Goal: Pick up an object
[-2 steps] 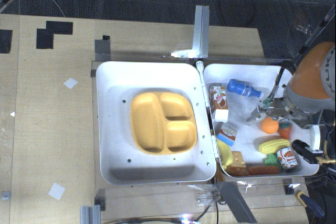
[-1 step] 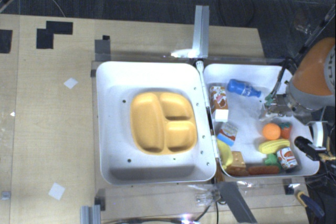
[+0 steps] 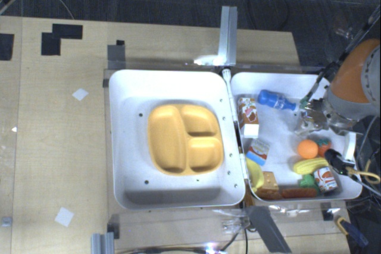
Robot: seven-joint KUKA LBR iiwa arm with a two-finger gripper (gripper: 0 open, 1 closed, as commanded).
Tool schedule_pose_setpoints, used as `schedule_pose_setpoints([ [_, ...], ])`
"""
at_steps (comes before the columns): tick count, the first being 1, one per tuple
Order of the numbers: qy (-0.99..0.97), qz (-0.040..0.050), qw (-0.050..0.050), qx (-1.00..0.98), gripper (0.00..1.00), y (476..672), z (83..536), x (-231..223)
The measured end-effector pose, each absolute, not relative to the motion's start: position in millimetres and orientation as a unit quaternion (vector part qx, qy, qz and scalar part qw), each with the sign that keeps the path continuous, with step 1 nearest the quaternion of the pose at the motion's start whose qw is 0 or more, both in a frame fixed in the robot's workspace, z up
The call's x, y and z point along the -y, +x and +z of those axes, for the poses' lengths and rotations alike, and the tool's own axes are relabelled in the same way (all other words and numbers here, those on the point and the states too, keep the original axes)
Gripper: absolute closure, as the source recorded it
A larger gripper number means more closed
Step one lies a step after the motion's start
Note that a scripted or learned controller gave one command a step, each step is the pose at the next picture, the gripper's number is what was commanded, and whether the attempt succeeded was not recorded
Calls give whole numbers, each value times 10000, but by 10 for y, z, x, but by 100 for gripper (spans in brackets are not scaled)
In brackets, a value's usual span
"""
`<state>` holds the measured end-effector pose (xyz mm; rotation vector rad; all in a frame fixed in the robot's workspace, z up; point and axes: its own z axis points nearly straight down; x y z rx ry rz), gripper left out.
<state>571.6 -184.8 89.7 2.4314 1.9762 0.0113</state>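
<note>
Objects' labels [image 3: 247,109] unreadable; hand [image 3: 309,121] above right bin [image 3: 280,78].

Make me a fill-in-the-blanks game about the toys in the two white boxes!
1. The yellow tray lies in the ____ bin.
2. The tray has ____ compartments.
3. The bottle at the back of the right bin is ____.
4. The round orange ball sits in the ____ bin.

Missing words: left; three; blue; right
</note>
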Motion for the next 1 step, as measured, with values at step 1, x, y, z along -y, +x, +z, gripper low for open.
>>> schedule_pose_setpoints([
  [1,7627,36,58,-6467,100,5846,899,1651],
])
